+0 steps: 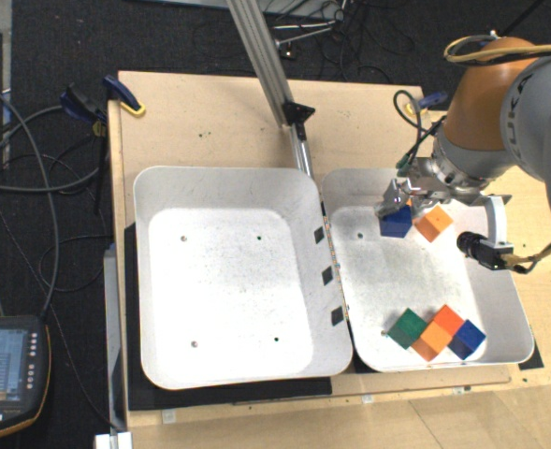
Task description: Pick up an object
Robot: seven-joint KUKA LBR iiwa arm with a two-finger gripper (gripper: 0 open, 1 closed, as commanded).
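The gripper (398, 204) sits over the blue cube (396, 222) in the right bin (500, 293); its opening I cannot tell; the grasp step seems in hand; next it needs a firm closing and a straight lift.

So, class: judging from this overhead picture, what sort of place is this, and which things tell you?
Probably a robotics lab bench set up for grasping trials: a robot arm reaches over two white bins, coloured blocks lie in the right one, and a teach pendant sits beside trailing cables.

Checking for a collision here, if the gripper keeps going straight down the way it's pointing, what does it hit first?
Most likely the blue cube right beneath the gripper, with the orange cube just beside it. Depth is hard to judge from this slant.
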